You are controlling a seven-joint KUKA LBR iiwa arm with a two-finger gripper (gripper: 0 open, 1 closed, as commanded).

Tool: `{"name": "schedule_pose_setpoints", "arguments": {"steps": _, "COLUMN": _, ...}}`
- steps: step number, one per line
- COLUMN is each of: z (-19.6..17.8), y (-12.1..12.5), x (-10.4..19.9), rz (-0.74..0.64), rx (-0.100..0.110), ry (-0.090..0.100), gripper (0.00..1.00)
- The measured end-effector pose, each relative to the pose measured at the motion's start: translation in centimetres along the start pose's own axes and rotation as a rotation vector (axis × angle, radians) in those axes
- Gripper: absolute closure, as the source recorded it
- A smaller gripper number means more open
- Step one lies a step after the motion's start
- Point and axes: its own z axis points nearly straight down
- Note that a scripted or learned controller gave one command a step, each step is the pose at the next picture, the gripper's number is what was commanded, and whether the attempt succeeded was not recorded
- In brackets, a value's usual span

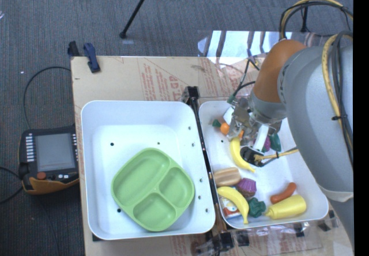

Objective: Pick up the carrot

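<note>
The grey arm's gripper point(247, 132) hangs over the right white bin point(319, 190), near the small orange carrot point(224, 128); whether its jaws are wide or narrow cannot be told.

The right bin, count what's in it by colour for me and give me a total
Right bin, as far as shows:
Yellow: 3, banana, banana, bottle
Orange: 1, carrot
Red-orange: 1, sausage
Tan: 1, bun
Purple: 1, piece
Green: 1, piece
Total: 8; the arm may hide more.
</note>
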Motion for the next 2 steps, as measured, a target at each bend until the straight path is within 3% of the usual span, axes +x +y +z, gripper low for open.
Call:
{"name": "schedule_pose_setpoints", "arguments": {"steps": 1, "z": -9.4, "y": -5.3, "x": 4.8, "rz": 0.082, "rx": -0.014, "ry": 0.010, "gripper": 1.00}}
{"name": "schedule_pose_setpoints", "arguments": {"steps": 2, "z": -12.8, "y": -12.5, "x": 3.9, "rz": 0.330, "rx": -0.004, "ry": 0.003, "gripper": 1.00}}
